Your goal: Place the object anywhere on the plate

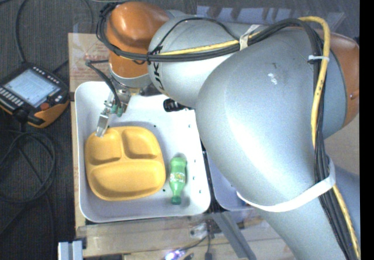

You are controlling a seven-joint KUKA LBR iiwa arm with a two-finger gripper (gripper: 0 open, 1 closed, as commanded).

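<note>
Above plate (124,162) top-left corner: pincer (105,120), opening indiscernible, apart from bottle (177,179).

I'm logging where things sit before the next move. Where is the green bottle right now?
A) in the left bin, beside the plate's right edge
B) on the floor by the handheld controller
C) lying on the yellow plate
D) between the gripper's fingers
A: the green bottle lies on the white bin floor just right of the yellow plate, apart from the gripper.

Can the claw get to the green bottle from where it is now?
Probably yes. The green bottle lies on the bin floor right of the yellow plate, with nothing over it. The claw sits at the plate's top-left corner, so it would cross above the plate.
</note>
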